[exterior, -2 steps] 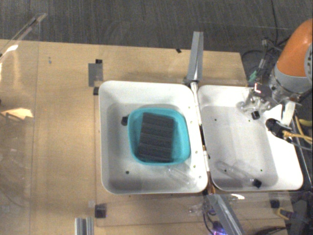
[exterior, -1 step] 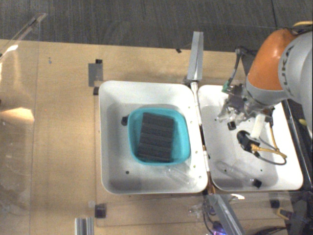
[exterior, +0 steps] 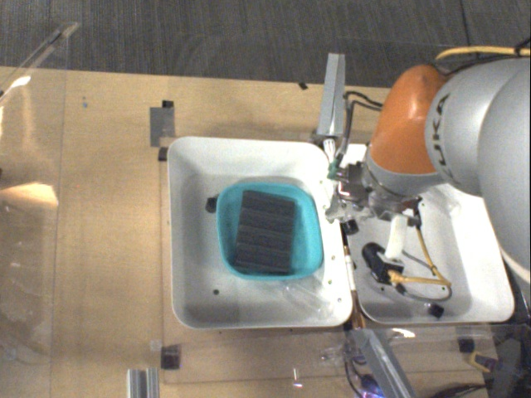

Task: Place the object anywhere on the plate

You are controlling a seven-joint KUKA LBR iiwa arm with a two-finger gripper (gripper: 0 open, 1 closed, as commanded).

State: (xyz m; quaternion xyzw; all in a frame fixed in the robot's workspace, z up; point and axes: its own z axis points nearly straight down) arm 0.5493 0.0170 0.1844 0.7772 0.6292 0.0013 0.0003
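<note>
In the left bin (exterior: 178,247) the dark ribbed block (exterior: 265,230) lies flat on the turquoise plate (exterior: 226,239), so the placing looks done (my judgement). A good retreat goes straight up, without brushing the plate. The gripper (exterior: 347,199) hangs at three o'clock from the plate, wrist pointing down; open or closed, I cannot tell.
</note>
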